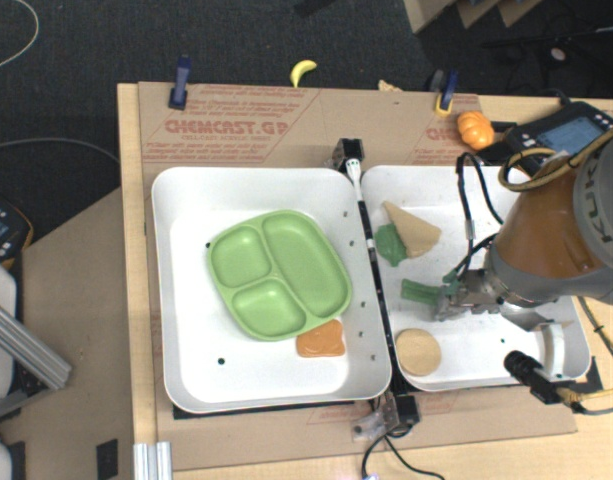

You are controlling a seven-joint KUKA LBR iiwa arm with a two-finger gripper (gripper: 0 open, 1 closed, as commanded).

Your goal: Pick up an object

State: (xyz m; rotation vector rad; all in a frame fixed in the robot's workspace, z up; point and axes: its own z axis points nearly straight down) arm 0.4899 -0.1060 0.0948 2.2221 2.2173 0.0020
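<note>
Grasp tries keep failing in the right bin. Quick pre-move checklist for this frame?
1. Gripper is over the right bin, low near its floor: ok.
2. A target is close: the dark green piece lies right at the gripper's tip: ok.
3. Piece seated between the fingers: cannot tell, the wrist hides the contact.
4. Neighbours clear of the target: the tan wedge and the green lump lie further back, the round tan disc nearer the front, all apart from it: ok.
5. Cables trail over the right bin behind the arm: not ok, snag risk on lift.
6. Left bin, with green divided plate and orange piece, out of the path: ok.
</note>
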